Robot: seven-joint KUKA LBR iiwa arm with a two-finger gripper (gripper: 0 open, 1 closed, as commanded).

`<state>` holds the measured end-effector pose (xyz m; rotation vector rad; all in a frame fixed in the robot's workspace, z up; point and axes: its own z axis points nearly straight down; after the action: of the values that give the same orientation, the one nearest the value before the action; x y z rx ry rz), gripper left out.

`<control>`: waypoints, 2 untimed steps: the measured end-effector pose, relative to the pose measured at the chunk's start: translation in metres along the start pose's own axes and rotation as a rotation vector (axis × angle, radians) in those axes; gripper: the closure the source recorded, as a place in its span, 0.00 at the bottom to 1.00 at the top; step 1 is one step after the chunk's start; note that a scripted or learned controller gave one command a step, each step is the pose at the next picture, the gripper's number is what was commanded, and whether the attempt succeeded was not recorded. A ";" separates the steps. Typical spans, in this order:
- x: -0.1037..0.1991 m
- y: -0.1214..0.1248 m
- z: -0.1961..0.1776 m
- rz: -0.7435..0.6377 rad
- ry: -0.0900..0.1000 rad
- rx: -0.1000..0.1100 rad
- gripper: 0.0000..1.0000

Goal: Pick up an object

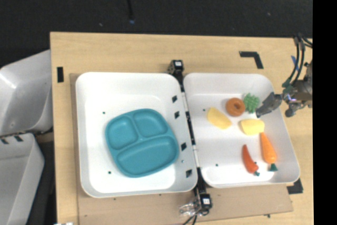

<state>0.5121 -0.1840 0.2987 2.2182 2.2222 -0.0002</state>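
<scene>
Reaching in cropped, end effector [275,104] blurry, beside broccoli [251,101]

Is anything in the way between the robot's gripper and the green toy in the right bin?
Nothing visible blocks it. The gripper hovers at the right bin's right side, just right of the small green bumpy toy vegetable. The round orange toy sits on the green toy's far side.
</scene>
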 end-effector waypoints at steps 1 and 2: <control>-0.004 -0.001 0.063 0.002 0.001 0.006 0.00; 0.003 -0.001 0.109 0.003 0.001 0.005 0.00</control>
<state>0.5115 -0.1815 0.1900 2.2243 2.2221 -0.0042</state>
